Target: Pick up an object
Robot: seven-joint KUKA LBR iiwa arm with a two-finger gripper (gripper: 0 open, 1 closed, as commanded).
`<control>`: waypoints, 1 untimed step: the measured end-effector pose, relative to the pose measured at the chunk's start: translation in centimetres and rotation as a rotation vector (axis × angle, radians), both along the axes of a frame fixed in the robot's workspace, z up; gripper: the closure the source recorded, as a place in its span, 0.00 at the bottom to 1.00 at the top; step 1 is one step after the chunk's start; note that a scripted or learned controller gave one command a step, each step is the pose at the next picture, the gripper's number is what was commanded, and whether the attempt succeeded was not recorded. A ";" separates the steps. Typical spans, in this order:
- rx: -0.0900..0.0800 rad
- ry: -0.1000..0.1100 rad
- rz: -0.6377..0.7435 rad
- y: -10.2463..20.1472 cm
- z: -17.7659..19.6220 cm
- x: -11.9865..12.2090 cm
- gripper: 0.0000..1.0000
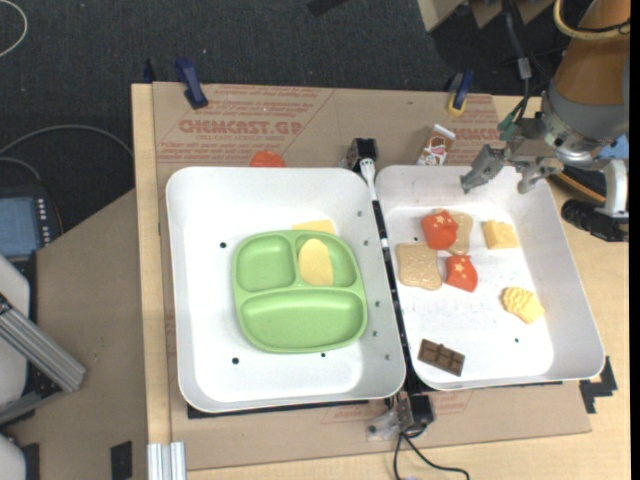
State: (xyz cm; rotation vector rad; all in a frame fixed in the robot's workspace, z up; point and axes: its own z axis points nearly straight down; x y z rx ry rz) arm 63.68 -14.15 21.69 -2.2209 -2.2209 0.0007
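Note:
My gripper [503, 178] hangs open over the far edge of the right bin [570, 298], with nothing between its fingers. Below it in that bin lie a red tomato piece [440, 230], a yellow cheese cube [499, 234], a slice of toast [418, 266], a red strawberry [461, 272], a ridged yellow chip [522, 304] and a chocolate bar [441, 356]. The left bin [200, 268] holds a green divided plate [298, 313] with a pale yellow piece [316, 261] in its upper right compartment. Another yellow piece [314, 227] lies just behind the plate.
A small carton [434, 148] stands on the cardboard behind the right bin. Blue clamps [190, 83] [459, 90] grip the board's far edge. An orange disc [267, 158] and a black clip [362, 151] sit behind the left bin.

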 end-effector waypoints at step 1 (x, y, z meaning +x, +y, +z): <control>0.001 0.000 0.003 4.3 -13.2 -2.4 0.00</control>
